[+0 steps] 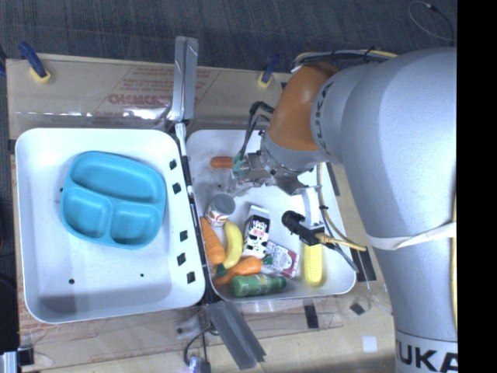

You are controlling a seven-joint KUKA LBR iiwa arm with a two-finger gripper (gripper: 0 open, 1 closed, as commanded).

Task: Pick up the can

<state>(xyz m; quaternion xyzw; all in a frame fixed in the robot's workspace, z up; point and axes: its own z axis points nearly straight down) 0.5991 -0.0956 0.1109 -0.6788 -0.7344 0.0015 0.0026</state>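
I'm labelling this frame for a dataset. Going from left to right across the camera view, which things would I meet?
Left to right: blue divided tray → can → cow-print carton → corn cob.

Can (223, 204) just beside gripper (242, 174): dull grey metal. Blue divided tray (114, 199), well apart from gripper: smooth plastic, soft sheen. White bin (39, 208) under it: smooth plastic.

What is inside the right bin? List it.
In the right bin: a grey can, a carrot, a banana, corn, a green item, a printed carton and a sausage. The arm covers the bin's far right corner, so anything under it is hidden.
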